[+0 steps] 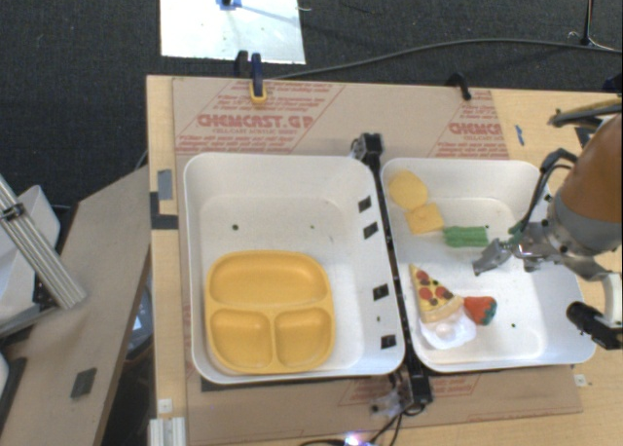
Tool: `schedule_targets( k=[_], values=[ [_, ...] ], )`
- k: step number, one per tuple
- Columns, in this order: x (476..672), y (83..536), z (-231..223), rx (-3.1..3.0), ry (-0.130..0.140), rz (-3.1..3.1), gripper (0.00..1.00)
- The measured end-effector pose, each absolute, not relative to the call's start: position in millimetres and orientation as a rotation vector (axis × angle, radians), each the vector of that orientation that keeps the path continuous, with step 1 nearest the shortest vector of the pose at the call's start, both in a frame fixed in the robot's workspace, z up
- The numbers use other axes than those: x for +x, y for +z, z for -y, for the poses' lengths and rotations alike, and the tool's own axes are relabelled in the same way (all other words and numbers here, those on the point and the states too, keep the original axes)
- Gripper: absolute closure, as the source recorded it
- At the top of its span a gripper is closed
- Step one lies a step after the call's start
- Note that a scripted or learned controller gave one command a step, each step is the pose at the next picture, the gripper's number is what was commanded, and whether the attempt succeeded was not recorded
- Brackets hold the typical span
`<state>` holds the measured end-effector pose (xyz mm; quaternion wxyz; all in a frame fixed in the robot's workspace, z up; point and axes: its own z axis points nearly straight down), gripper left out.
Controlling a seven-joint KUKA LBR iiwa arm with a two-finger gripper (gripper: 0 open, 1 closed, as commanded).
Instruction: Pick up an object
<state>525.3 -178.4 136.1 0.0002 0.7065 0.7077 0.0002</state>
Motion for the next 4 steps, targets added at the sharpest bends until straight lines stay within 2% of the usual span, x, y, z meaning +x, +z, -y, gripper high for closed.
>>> schedule_targets(
  k=[1,2,4],
  values=[
    [526.0,84.9,178.1,2.220,0.001,-2.223,0.00],
    [526.6,97.1,178.5,2.219,0.002,-2.221,1.00],
    [535.7,210.0,190.8,2.212,0.005,-2.222,1.00]
  ],
)
